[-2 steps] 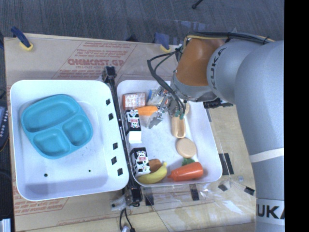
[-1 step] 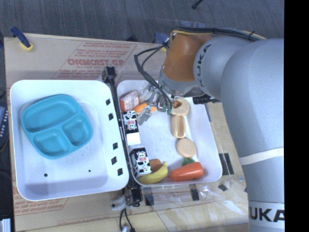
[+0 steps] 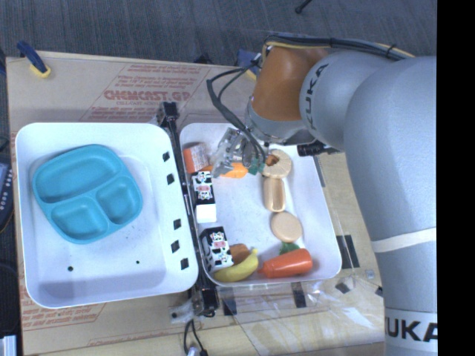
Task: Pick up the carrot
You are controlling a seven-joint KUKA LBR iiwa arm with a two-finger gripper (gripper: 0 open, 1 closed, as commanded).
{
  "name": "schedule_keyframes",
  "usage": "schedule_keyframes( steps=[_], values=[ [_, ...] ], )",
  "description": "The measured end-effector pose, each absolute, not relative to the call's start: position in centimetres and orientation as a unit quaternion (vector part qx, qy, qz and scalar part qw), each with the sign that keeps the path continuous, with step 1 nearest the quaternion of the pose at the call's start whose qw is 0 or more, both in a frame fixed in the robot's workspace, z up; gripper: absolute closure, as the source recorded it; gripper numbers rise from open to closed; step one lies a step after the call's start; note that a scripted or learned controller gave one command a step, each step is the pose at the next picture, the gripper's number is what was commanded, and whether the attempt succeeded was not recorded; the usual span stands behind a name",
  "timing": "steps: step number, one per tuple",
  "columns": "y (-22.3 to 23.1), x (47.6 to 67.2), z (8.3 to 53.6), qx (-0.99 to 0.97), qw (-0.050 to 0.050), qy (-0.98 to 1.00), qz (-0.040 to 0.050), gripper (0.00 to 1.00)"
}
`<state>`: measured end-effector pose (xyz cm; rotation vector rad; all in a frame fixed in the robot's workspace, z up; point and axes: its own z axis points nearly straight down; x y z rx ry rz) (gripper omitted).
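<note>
The carrot (image 3: 288, 263), orange-red with a green top, lies along the front edge of the right bin (image 3: 323, 221), next to a banana (image 3: 239, 268). My gripper (image 3: 234, 153) hangs low over the far end of that bin, well away from that carrot. Right under its tip lies a small orange piece (image 3: 235, 172) with a green end (image 3: 256, 168). Whether the gripper touches this piece is unclear. The grey arm and its orange band cover the bin's far right corner.
The right bin also holds an orange packet (image 3: 194, 156), two cow-patterned boxes (image 3: 202, 186) (image 3: 217, 248), tan bread-like pieces (image 3: 274, 193) and a round tan piece (image 3: 286, 226). A blue divided plate (image 3: 85, 191) sits in the left bin (image 3: 111, 273).
</note>
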<state>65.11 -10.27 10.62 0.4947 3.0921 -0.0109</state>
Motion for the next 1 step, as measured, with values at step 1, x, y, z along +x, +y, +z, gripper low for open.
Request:
schedule_keyframes(
  steps=[1],
  values=[
    [-14.24,61.6,14.45,0.21,0.001,0.978,-0.0009,1.0]
  ],
)
